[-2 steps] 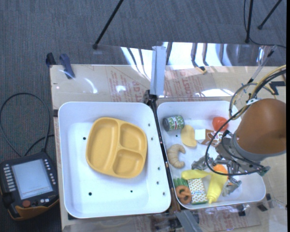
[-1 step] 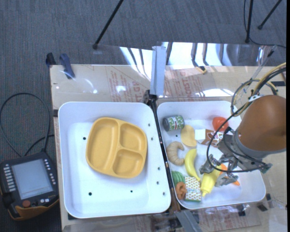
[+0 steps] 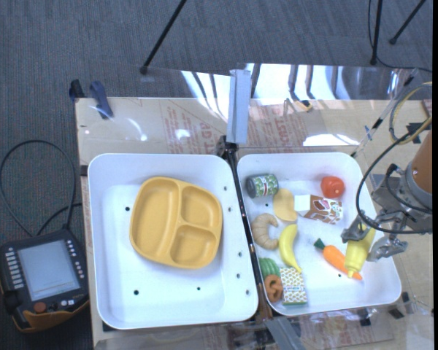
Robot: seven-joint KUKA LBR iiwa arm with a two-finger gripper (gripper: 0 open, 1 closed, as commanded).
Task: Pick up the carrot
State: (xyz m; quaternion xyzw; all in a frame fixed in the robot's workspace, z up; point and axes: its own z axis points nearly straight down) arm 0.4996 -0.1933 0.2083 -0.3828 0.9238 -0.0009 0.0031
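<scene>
We see the carrot (image 3: 339, 258) lying in the right bin (image 3: 383, 286), toward its four o'clock corner, its green end pointing to ten o'clock. Our hand (image 3: 370, 242) hovers just at the carrot's two o'clock side, fingers spread apart around a yellow object (image 3: 357, 251) that touches the carrot; nothing is clamped. A banana (image 3: 287, 246) lies at the carrot's nine o'clock, a tomato (image 3: 333, 187) at twelve. The left bin (image 3: 109, 195) holds a yellow divided plate (image 3: 177, 222).
</scene>
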